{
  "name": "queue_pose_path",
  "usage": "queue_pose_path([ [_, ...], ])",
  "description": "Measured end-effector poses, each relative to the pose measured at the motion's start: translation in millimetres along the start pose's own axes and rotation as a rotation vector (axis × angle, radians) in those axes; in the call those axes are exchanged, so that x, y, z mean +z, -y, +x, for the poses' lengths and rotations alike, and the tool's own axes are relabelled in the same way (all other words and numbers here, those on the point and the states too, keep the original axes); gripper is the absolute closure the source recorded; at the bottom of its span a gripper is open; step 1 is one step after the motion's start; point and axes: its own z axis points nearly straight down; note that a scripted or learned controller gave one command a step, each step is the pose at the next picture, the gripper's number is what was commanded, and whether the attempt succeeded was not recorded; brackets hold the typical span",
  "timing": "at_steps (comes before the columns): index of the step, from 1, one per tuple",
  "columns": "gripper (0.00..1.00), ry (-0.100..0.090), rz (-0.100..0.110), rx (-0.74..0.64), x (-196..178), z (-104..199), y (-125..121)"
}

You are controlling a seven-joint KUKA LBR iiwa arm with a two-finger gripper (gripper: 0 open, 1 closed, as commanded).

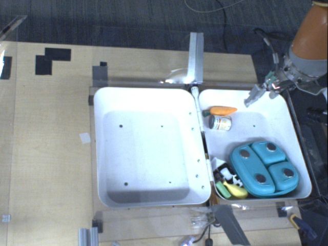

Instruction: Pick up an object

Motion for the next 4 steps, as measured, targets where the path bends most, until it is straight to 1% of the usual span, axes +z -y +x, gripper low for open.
queue_pose_path([
  [1, 0.0, -0.002, 0.003, 0.078, 54.2, -20.0, -0.6],
  [2, 0.0, -0.001, 0.001, 0.242, 85.5, -22.1, 11.5],
  [3, 0.0, -0.001, 0.002, 0.024, 83.3, -16.0, 28.6],
  [4, 0.0, -0.002, 0.003, 0.148, 79.2, -15.0, 43.0],
])
